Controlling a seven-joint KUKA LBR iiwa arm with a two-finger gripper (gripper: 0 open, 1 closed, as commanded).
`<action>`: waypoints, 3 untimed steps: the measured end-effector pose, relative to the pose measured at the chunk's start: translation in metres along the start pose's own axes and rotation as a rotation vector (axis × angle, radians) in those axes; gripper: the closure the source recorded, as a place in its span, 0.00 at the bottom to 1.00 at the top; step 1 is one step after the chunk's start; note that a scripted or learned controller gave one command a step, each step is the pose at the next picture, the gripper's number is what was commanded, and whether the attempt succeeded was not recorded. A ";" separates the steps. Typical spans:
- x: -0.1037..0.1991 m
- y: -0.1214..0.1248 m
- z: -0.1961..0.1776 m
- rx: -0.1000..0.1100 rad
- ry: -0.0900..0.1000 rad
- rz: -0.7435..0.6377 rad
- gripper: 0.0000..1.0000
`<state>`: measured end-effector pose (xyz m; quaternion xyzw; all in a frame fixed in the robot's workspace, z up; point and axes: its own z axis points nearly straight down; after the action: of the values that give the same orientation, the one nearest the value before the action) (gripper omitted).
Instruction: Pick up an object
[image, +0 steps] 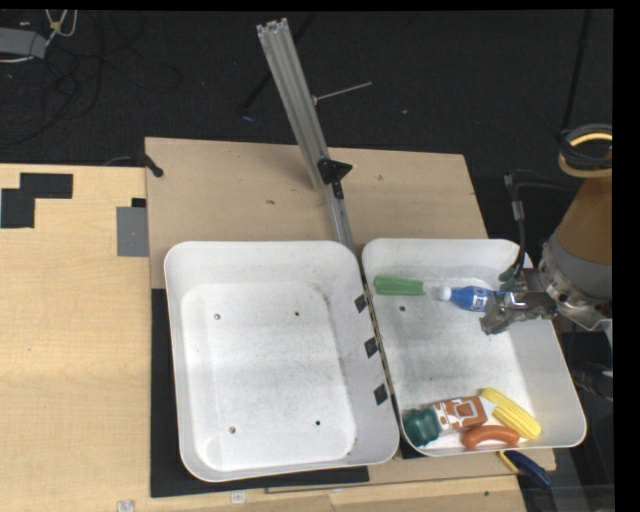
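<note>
The right bin (545, 345) holds the objects. Along its far side lie a green bar (399, 287) and a white and blue tube-like item (463, 295), end to end. In its near corner sit a teal piece (422, 425), an orange and white toy (463, 412), a yellow corn cob (512, 413) and an orange curved piece (490, 436). My gripper (497, 317) hangs low at the bin's right side, just right of and slightly nearer than the blue end of the tube. Nothing is visibly held in it.
The left bin (180, 300) lies beside the right one, with black clips (366, 345) along the shared wall. A slanted metal rail (300, 110) rises behind the bins. The arm's orange band (592, 215) is at the right edge.
</note>
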<state>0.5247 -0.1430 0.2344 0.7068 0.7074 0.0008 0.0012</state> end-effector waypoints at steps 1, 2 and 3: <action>0.050 0.007 -0.007 0.004 0.003 -0.004 1.00; 0.105 0.025 -0.014 0.005 0.003 -0.005 1.00; 0.159 0.032 -0.017 0.005 0.002 -0.004 1.00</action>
<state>0.5569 0.0156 0.2513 0.7054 0.7088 -0.0002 -0.0015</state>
